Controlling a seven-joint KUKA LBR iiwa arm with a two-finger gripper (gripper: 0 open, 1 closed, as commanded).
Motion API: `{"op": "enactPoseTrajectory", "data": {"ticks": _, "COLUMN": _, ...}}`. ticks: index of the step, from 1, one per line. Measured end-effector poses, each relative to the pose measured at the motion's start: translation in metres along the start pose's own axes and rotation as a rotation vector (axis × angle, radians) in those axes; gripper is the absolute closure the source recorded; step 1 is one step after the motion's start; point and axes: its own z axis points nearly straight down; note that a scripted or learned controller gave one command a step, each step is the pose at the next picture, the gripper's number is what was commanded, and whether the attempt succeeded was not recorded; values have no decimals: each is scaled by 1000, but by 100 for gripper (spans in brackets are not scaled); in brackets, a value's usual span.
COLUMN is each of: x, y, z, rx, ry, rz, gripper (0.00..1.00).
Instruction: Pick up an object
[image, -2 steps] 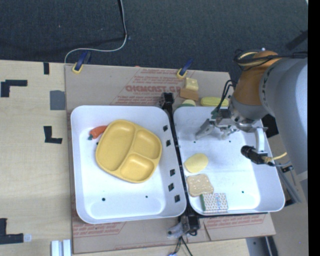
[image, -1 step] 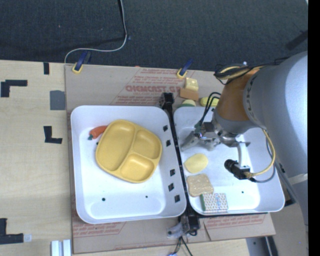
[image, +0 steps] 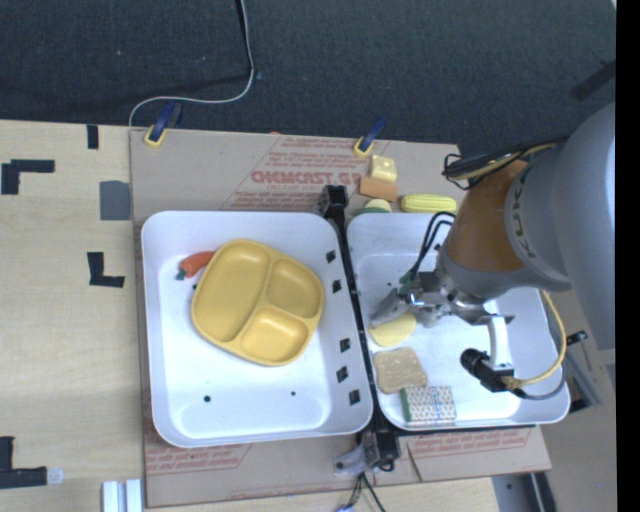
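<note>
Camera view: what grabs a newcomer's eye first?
The yellow divided plate dominates the left bin, with an orange carrot-like piece peeking out at its upper left. In the right bin, the grey arm with its orange band reaches down to a pale yellow piece, beside a tan bread-like slice.

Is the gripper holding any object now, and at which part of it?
It cannot be told. The gripper sits low in the right bin, just above a pale yellow piece.

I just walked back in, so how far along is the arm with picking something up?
Nothing looks lifted yet. The gripper is down in the right bin, next to the pale yellow piece. Grasping and raising it remain; I cannot tell if it has a hold.
</note>
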Motion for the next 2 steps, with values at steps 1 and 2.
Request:
{"op": "enactPoseTrajectory", "data": {"ticks": 1, "x": -2, "y": 5, "z": -14, "rx": -14, "ry": -5, "rz": 1, "gripper": 100}}
{"op": "enactPoseTrajectory", "data": {"ticks": 2, "x": 69, "y": -12, "z": -136, "rx": -12, "ry": 2, "rz": -8, "gripper": 100}}
